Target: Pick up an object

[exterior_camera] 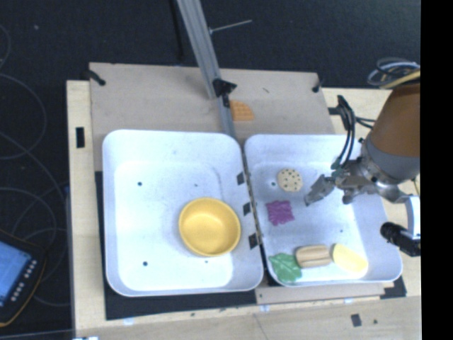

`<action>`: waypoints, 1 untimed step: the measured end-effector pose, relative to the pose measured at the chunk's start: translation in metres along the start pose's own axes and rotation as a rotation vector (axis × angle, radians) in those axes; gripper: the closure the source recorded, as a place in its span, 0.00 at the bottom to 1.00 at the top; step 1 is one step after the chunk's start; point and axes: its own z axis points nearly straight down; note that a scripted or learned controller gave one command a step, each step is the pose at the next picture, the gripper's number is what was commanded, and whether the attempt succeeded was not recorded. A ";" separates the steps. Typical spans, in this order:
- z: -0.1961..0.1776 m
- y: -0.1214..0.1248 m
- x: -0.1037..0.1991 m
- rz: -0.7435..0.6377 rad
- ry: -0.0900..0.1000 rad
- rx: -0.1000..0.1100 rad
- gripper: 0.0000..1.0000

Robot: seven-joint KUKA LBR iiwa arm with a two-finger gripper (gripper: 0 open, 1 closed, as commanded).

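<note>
Dark floor and loose cables surround the desk point(81, 190), which carries two white bins. Left bin point(127, 161) has a yellow bowl point(208, 226). Right bin point(375, 261) holds a biscuit point(288, 180), purple cloth point(279, 212), green piece point(284, 266), tan roll point(313, 256) and yellow lump point(350, 258). The hand point(318, 190) hangs above the right bin, just beside the biscuit and cloth, carrying nothing; I cannot tell its spread. This looks like the approach step. Next it should centre over one item and descend.
</note>
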 end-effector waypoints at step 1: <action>0.000 0.000 0.000 0.002 0.000 -0.001 0.00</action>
